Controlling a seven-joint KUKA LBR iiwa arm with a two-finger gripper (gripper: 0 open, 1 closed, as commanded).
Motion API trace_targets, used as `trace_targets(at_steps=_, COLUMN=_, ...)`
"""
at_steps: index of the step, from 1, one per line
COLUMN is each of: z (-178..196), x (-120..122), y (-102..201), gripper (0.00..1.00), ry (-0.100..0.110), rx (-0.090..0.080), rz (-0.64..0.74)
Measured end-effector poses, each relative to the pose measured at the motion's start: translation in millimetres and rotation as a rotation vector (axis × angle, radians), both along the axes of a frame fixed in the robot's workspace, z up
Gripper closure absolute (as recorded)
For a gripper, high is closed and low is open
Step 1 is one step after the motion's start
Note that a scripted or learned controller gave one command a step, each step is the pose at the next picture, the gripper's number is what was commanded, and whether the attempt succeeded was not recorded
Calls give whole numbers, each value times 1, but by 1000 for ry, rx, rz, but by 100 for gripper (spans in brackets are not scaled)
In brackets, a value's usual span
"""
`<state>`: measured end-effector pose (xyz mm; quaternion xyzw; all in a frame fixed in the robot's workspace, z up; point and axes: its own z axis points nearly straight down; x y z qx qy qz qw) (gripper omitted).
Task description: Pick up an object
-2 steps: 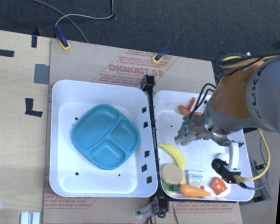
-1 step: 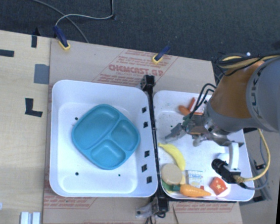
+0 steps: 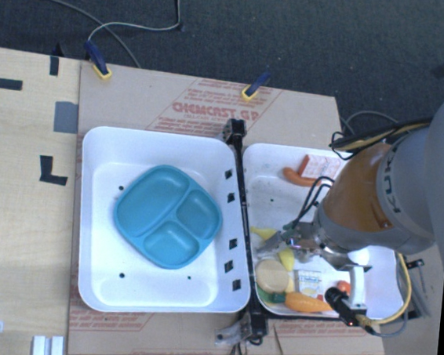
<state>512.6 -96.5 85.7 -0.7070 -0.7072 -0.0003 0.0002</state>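
I have the gripper [image 3: 292, 245] low in the right bin [image 3: 275, 159] over the yellow toy [image 3: 285, 259]; its grip I cannot tell, so I'd centre before lifting.

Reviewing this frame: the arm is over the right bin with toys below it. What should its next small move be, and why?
Probably a short straight descent. The gripper hangs low in the right bin, just above the yellow toy and beside the round beige piece. Nothing shows between its fingers, so no pick has happened. The blue tray in the left bin lies apart.
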Motion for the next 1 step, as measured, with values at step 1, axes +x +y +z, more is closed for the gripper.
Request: trace_targets(at_steps=1, z=10, x=1, y=-1, gripper=100, ry=-3, rx=-2, rz=-1)
